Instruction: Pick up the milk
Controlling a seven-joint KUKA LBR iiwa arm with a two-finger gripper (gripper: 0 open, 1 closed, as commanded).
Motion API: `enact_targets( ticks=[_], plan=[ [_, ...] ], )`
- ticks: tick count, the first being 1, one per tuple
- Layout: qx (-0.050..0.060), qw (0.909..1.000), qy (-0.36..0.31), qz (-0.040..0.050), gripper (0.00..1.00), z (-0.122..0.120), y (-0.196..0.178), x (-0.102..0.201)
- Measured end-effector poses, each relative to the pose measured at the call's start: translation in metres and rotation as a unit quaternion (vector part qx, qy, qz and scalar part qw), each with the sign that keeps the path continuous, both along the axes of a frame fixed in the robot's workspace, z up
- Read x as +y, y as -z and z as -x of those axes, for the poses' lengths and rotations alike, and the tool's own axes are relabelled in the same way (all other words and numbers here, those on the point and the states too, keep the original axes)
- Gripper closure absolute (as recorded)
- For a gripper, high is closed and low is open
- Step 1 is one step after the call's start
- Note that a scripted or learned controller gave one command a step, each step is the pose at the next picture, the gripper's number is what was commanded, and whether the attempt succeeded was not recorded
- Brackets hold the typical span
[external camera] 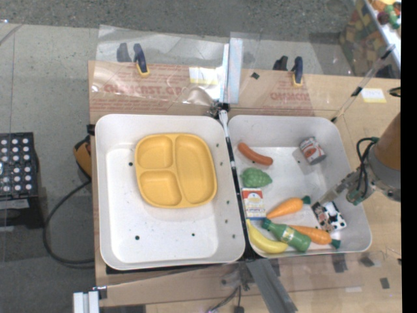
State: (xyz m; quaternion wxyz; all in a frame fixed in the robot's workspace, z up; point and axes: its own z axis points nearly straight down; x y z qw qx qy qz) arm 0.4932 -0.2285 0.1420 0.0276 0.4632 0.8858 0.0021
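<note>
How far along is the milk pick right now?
Done: nothing yet; the milk carton lies on the floor of the right bin, near its right wall, beside a carrot. In hand: the arm is at the bin's right edge, with the gripper just up and right of the carton. Left: closing in, grasping and lifting.

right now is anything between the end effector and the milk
Nothing visible. The milk lies by the right bin's right wall, with the end effector just up and right of it. The carrots lie to its left.
</note>
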Motion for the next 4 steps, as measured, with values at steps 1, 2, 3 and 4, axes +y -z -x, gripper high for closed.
enact_targets(
  ticks=[1, 2, 3, 4],
  plan=[
    [0.0, 1.0, 0.0, -0.0001, 0.0, 0.0, 0.0, 0.0],
    [0.024, 0.9817, 0.188, -0.0152, 0.0, 0.015, 0.048, 0.008],
    [0.024, 0.9817, 0.188, -0.0153, 1.0, 0.015, 0.038, 0.008],
    [0.024, 0.9875, 0.155, -0.0145, 1.0, 0.014, -0.049, 0.07]
  ],
)
